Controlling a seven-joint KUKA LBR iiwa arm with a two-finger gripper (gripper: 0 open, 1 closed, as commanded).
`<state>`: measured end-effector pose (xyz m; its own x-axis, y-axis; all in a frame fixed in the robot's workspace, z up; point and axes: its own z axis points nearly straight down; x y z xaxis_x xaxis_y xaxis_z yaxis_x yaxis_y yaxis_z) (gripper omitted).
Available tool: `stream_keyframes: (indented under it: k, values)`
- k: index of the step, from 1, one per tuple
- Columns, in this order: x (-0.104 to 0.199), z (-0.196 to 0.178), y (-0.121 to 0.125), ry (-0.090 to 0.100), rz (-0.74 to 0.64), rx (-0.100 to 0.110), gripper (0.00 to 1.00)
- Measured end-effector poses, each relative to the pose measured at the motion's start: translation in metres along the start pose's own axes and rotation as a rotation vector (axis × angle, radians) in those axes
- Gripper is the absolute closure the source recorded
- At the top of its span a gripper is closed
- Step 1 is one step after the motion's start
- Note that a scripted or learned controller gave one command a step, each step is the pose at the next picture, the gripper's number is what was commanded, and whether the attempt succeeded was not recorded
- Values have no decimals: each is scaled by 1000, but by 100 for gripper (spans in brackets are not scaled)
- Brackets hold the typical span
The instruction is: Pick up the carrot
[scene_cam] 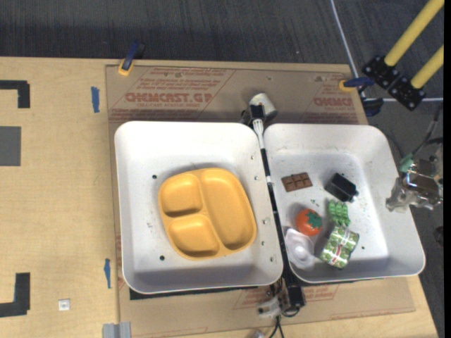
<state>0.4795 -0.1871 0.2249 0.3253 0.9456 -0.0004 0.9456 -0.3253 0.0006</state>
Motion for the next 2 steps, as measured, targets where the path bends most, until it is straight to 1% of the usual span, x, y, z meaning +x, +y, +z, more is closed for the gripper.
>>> stream_keyframes:
  k: [1,2]
  values:
    - [-2,-74,1,0,277,0,100]
    - [60,9,-21,1,348,4,100]
